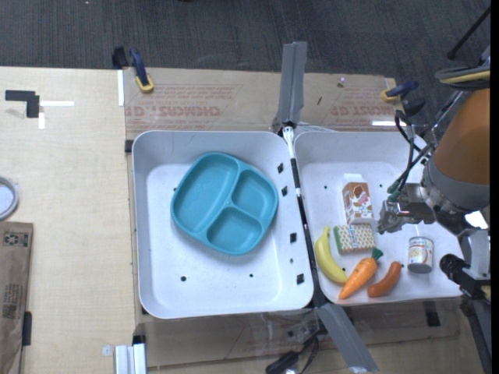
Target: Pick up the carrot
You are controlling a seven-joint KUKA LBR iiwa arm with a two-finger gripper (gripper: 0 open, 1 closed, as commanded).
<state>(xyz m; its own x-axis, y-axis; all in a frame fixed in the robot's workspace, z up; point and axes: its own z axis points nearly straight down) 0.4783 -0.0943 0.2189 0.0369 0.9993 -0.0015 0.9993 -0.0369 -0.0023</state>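
The camera view looks down on a pale wooden counter [62, 178] bearing two shallow white bins side by side. The left bin [152, 287] holds a teal divided plate [225, 202] with three compartments, lying a little above the bin's middle. The right bin [312, 150] holds the smaller things, gathered toward its near half. The carrot [358, 277], orange with a green top, lies tilted near the front wall, its green end pointing up and to the right toward a green-edged cracker box [354, 238] just above it. A yellow banana [328, 258] curves along the carrot's left side, just beside it, and an orange-red sausage-shaped piece [384, 280] lies just to the carrot's right. Above the cracker box rests a small carton [356, 202] with a red and white face, and a little white can [419, 254] stands upright toward the bin's right wall. The grey arm with its orange band [468, 135] reaches in from the right, and the end effector [398, 215] hangs over the right bin between the carton and the can, above and to the right of the carrot and apart from it. Whether it is released or clenched I cannot tell; nothing is seen in its grasp.
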